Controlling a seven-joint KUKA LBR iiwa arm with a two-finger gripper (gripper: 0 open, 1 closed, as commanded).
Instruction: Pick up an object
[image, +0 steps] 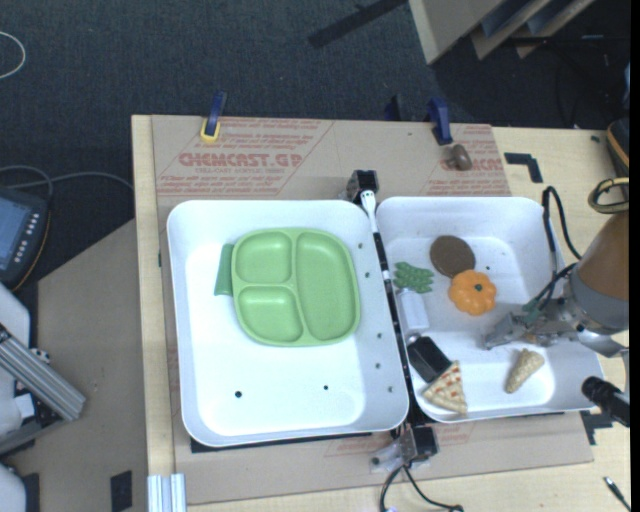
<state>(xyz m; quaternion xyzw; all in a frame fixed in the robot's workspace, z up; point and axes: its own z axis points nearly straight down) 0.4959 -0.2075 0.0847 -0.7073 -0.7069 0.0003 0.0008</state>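
Right bin (520, 215) crowded; end effector (505, 335) (low) beside cone (523, 370).

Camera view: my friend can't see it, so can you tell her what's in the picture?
The robot's hand hovers low in the right white bin, between an orange pumpkin and a tan cone, holding nothing. That bin also has a brown disc, a green leafy toy and a pizza slice. The left bin holds a green divided plate.
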